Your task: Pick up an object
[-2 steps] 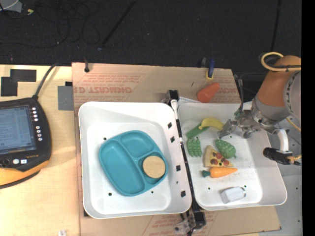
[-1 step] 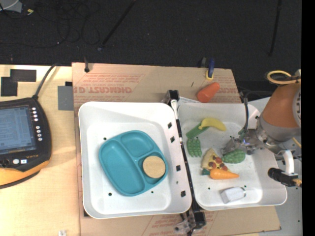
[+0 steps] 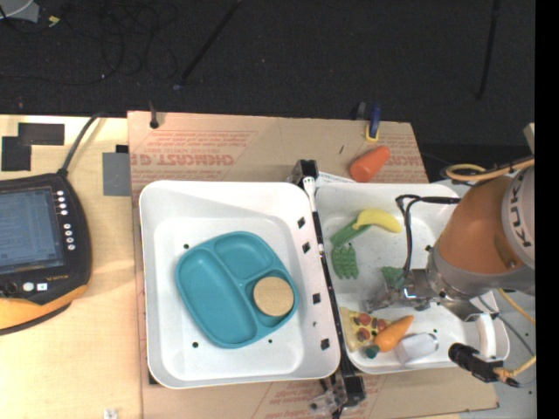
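My gripper [image 3: 390,297] hangs low inside the right bin [image 3: 377,250], near its middle, below the orange wrist band. A small green piece [image 3: 391,275] lies right at its upper edge. Just below it lie an orange toy carrot [image 3: 394,332], a multicoloured flat piece [image 3: 362,325] and a white object [image 3: 417,347]. A yellow banana [image 3: 377,221] and a green ridged toy [image 3: 345,261] with a green stalk [image 3: 346,234] sit further up and left. Nothing is visibly held.
The left bin [image 3: 166,208] holds a teal divided plate [image 3: 218,295] with a round tan disc [image 3: 273,296] in one section. An orange toy [image 3: 370,164] lies on the cardboard behind the right bin. A control pendant [image 3: 31,234] rests at far left.
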`<control>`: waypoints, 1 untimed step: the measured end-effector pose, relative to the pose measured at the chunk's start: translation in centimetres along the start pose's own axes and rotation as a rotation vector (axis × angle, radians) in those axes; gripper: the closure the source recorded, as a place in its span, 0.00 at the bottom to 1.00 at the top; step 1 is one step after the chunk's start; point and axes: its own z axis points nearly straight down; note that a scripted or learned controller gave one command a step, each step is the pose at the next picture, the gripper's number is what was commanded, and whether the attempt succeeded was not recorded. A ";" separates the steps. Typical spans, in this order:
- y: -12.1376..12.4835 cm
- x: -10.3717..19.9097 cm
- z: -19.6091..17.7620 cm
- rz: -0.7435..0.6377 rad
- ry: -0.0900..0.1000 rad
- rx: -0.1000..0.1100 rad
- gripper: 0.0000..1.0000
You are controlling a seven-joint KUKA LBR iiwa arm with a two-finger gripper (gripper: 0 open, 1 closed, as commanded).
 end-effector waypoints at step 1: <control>0.1 -0.4 -0.7 0.008 0.001 0.006 1.00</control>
